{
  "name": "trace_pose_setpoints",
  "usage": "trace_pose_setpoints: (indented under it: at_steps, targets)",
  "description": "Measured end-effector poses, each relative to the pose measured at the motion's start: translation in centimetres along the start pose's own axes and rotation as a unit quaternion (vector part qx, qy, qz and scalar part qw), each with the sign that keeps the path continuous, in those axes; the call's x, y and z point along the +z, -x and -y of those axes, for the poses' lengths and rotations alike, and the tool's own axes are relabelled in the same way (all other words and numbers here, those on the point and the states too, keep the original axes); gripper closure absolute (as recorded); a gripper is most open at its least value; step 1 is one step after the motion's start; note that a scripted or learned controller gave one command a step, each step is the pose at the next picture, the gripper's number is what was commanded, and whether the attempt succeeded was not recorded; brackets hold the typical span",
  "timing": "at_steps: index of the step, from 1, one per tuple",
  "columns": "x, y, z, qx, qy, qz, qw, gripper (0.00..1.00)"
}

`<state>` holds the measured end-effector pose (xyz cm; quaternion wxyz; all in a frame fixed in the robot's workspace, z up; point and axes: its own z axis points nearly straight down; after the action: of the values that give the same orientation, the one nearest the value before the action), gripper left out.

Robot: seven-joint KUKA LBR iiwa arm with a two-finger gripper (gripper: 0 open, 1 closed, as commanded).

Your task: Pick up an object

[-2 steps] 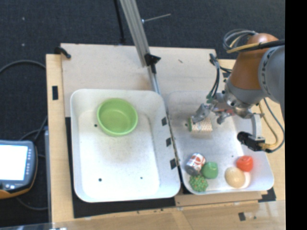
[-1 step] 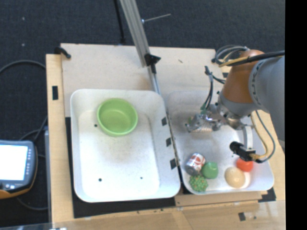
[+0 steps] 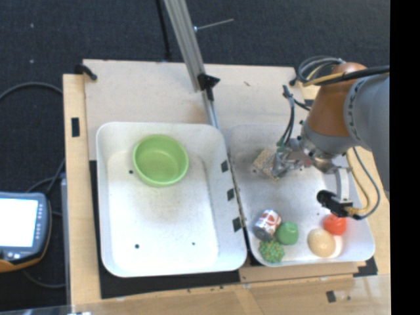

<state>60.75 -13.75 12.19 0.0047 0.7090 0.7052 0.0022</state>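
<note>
My gripper reaches down into the right bin near its upper left part. A small tan block lies right beside the fingertips, touching or nearly touching them. Along the front of the same bin lie a red and white can, a green ball, a bumpy green object, a cream egg-shaped object and an orange-red object. Whether the tan block sits between the fingers is hidden by the wrist.
The left bin holds a green bowl at its upper left. A slanted metal pole rises behind the bins. A black cable clip hangs from the arm above the orange-red object. A tablet lies off the bench at left.
</note>
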Motion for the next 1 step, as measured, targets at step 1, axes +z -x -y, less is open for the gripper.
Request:
trace_pose_setpoints:
  at_steps: [1]
  targets:
    - [-6.04, 0.18, 0.61, -0.001, -0.002, -0.001, 1.0000, 1.00]
